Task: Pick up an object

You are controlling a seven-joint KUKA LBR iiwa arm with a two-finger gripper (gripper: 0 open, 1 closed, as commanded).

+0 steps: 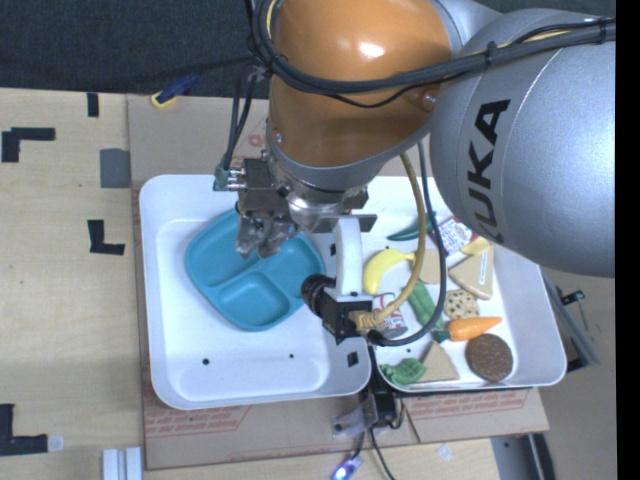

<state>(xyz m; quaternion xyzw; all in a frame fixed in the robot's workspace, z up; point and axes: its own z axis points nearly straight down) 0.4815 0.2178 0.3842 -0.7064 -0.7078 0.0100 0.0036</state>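
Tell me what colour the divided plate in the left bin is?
Blue, in the camera view: the divided plastic plate.

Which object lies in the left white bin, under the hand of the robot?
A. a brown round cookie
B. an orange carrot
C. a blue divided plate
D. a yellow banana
C: the blue divided plate lies in the left bin, with the hand just over its upper edge; the other items sit in the right bin.

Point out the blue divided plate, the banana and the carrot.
blue divided plate [240, 293]: camera view, on its lower compartment.
banana [383, 267]: camera view, on the middle of its curve.
carrot [472, 327]: camera view, on its orange body.
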